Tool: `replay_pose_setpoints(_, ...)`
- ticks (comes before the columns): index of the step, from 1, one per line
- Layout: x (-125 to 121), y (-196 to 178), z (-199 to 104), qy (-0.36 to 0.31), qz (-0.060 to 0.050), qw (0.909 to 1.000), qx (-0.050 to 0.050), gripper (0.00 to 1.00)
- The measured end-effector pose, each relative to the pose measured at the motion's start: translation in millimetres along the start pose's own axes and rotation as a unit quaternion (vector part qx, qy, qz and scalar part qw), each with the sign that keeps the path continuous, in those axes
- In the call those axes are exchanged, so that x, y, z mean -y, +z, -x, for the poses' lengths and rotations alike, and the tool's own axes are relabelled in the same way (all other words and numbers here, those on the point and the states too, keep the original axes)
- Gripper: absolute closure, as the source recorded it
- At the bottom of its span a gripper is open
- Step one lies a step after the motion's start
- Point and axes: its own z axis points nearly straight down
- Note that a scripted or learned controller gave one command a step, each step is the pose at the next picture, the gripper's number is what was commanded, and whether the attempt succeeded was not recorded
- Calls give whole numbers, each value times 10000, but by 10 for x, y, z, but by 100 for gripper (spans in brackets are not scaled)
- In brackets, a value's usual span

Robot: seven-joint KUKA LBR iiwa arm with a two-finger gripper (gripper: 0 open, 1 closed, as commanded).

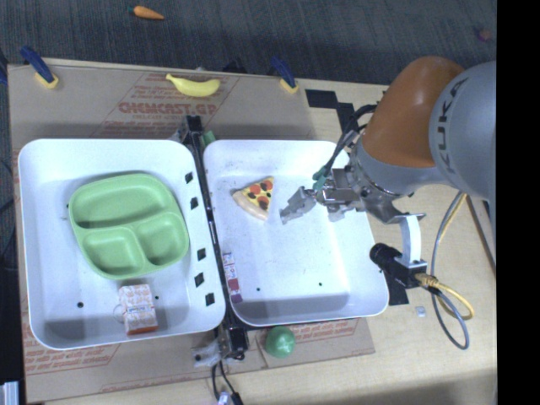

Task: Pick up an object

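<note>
A toy pizza slice (pixel 256 197) lies in the right bin (pixel 278 298), near its upper left. My gripper (pixel 297 205) hangs over the right bin just to the right of the slice, a short gap away from it. Its fingers point left and down and look open, with nothing between them. In the left bin (pixel 42 251) sit a green divided tray (pixel 128 224) and a small tan and orange carton (pixel 137 307) near the front wall.
A yellow toy banana (pixel 193 83) lies on the cardboard behind the bins. A green ball (pixel 280 341) rests in front of the right bin. An orange toy carrot (pixel 148 12) lies on the dark floor beyond. Blue clamps (pixel 39 66) hold the cardboard's back edge.
</note>
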Motion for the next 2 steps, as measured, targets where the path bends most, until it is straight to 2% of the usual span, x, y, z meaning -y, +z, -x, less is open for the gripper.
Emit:
replay_pose_setpoints(1, -96, 1281, 940, -8, -22, 10000, 5, 0)
replay_pose_setpoints(2, 404, 1569, -125, -27, -14, 10000, -6, 0)
